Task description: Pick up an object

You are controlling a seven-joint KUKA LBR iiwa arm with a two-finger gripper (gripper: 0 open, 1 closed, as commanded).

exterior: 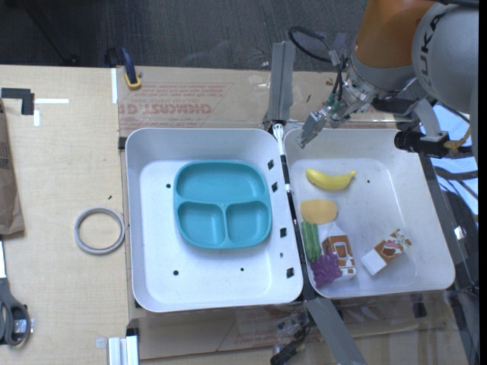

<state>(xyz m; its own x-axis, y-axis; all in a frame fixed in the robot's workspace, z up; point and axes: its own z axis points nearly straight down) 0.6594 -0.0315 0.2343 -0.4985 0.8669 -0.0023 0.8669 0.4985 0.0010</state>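
Closest to us in the right bin (426, 226) lie the small things: a purple bunch of grapes (326, 268), a little box (340, 252), a small carton (386, 252) and a green veggie (310, 238). They bunch up by the left wall, so they look hard to grab. A bit further is a yellow chip (319, 211), then a banana (330, 179) lying alone, an easy pick. The left bin (144, 226) holds a blue plate (224, 204), likely for food. Furthest back, the claw (311, 130) hangs over the bin's far corner; I cannot tell its state.
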